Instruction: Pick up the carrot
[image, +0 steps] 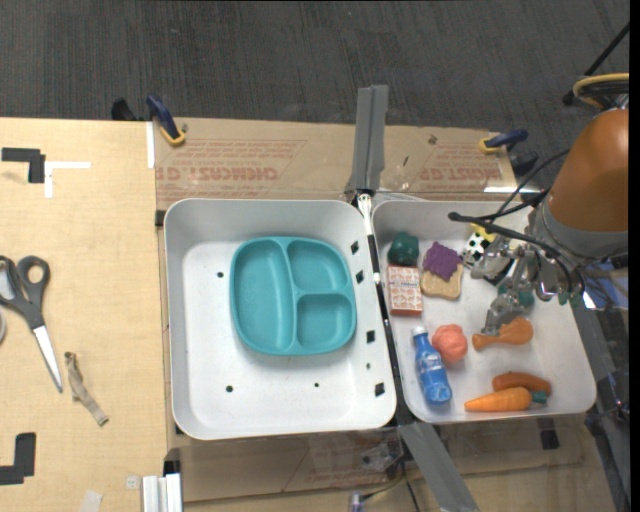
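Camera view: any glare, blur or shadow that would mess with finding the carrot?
Camera view: even, soft light; the carrot at the right bin's front edge reads sharp and orange, with only a faint shadow. The white bin walls look bright but not blown out. The gripper is a cluttered tangle of metal and cables, hard to resolve. The teal plate has mild sheen.

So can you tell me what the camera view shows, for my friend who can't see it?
The robot's gripper hangs over the right bin above a toy drumstick, while the carrot lies untouched near the bin's front edge. Around it lie a blue bottle, a peach-coloured ball and other toy food; the left bin holds a teal divided plate.
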